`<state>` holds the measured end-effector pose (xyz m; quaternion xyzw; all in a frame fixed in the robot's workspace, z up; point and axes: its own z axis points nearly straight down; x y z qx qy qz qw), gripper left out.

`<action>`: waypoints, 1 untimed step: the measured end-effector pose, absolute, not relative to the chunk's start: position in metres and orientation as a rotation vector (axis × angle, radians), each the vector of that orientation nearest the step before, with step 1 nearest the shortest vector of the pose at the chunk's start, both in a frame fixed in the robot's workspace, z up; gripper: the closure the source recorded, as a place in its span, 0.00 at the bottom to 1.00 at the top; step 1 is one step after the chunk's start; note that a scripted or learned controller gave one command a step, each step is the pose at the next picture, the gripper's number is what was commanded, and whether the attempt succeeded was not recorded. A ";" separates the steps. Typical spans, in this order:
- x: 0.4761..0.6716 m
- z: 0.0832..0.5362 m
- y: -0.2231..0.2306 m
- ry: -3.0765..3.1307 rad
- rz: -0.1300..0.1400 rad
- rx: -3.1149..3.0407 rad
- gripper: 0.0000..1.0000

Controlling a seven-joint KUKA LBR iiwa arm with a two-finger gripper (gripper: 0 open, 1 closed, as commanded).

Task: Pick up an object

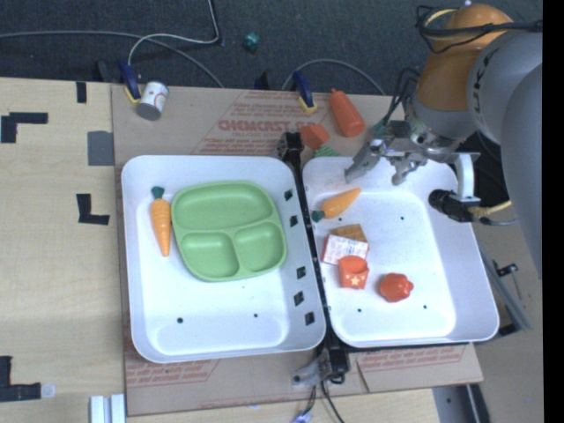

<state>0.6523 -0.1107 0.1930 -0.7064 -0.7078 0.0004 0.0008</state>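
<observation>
My gripper (381,167) hangs open over the far edge of the right bin (458,280), with nothing between its fingers. Just in front of it and to the left lies a small carrot (337,203). Further toward the near side sit a brown cracker (351,233), a white and pink packet (342,250), a red-orange box (353,273) and a red pepper (396,286). The left bin (145,307) holds a green divided plate (231,229) and a second carrot (160,223) along the plate's left side.
Behind the bins on the cardboard lie an orange bottle (346,113), a small orange piece (314,136), a small can (152,98) and two blue clamps (305,95). Cables run across the dark floor at the back.
</observation>
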 end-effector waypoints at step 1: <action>0.656 0.086 -0.093 -2.224 -0.001 -2.220 0.00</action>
